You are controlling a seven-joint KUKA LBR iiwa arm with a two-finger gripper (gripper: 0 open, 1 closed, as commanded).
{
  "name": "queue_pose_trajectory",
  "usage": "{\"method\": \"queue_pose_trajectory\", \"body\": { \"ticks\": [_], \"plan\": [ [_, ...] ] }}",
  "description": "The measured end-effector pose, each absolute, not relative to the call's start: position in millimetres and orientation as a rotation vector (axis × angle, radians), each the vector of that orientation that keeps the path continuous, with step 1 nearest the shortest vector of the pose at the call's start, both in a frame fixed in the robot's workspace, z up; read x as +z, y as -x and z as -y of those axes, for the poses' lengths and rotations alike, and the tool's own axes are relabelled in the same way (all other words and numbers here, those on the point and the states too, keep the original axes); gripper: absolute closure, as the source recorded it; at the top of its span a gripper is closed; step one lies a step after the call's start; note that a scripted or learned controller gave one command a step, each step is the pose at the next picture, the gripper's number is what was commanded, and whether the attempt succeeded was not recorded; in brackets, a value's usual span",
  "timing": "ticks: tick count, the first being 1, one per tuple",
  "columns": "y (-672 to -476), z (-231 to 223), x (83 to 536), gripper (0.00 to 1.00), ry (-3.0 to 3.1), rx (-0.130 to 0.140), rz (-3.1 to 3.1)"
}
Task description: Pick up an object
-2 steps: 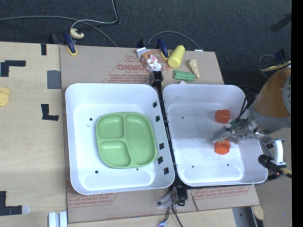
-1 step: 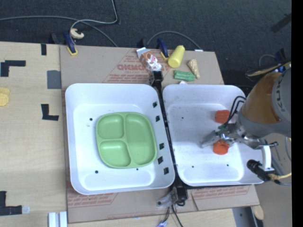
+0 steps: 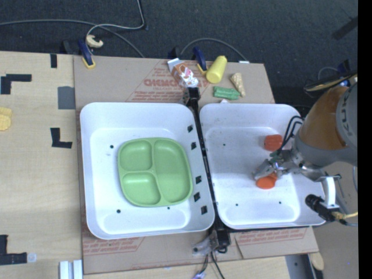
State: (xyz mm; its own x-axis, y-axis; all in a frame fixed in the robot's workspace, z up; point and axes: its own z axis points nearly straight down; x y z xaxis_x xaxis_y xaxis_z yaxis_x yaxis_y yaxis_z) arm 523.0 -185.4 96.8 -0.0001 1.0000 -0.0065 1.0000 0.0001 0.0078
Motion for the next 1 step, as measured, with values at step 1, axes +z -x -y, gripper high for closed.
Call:
{"method": "queue_pose_trajectory", "body": {
  "ticks": [1],
  "plan": [
    [-575.9, 106.8, 86.5, 1.0, -2.215, 0.007, -2.223]
  ]
}}
